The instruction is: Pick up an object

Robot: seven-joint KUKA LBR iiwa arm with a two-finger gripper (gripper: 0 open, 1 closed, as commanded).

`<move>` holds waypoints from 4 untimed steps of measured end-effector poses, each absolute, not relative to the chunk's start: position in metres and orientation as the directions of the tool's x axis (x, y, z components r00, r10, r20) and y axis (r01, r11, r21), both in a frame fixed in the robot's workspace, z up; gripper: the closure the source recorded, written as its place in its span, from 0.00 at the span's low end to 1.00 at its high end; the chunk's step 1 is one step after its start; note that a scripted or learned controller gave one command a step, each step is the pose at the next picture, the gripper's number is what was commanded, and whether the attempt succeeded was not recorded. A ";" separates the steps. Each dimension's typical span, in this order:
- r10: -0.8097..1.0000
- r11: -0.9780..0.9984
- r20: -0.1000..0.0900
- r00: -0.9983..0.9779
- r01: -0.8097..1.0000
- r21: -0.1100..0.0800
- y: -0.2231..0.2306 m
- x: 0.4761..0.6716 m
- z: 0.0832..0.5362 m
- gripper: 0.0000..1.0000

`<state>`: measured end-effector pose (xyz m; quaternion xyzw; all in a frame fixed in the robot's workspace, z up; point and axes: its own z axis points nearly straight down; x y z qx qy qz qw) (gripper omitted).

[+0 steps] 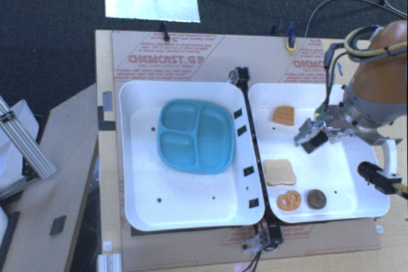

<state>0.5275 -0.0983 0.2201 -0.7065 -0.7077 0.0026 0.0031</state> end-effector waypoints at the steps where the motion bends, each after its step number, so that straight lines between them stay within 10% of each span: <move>1: 1.000 0.004 0.000 -0.004 1.000 0.001 -0.098 0.530 0.224 0.00; 4: 1.000 0.000 0.002 0.000 1.000 0.003 -0.100 0.527 0.088 0.00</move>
